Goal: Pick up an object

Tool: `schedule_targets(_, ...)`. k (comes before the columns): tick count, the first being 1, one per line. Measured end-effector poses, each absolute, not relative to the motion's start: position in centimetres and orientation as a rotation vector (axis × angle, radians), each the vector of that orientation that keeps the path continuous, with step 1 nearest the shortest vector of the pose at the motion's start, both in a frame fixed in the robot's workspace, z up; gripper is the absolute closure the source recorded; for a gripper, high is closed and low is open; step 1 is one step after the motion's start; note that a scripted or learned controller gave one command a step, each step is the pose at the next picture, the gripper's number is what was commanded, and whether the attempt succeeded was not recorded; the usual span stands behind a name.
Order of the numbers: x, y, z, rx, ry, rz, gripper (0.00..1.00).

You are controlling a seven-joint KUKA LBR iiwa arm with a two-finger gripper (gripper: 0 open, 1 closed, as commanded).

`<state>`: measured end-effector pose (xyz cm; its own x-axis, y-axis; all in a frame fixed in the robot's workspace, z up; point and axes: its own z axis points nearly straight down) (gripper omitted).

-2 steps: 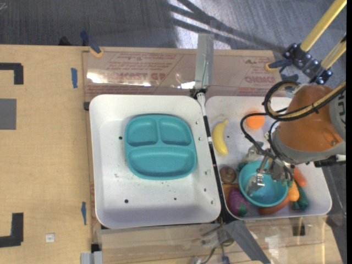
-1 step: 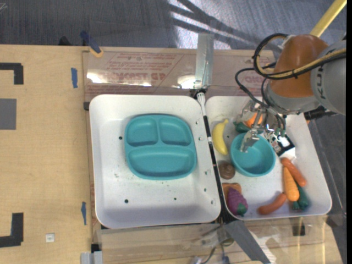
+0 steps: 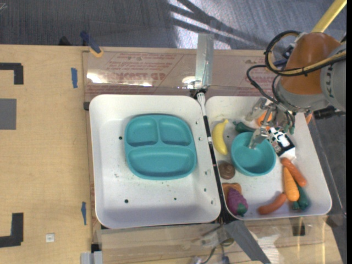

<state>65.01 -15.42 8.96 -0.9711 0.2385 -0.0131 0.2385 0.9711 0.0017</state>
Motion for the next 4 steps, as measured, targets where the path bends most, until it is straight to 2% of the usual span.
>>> schedule_targets(1,58.2,-19.3,9.0,0.310,3.118,-0.004,0.00)
schedule_targets(2,53.4,-21.7,9.0,0.306,3.116,-0.002,0.00)
schedule_targets(3,52.5,-22.4,22.1,-0.361,3.104,-0.011,0.00)
schedule_targets(4,53.7,-17.5,12.7,-0.432,3.115,0.011,0.00)
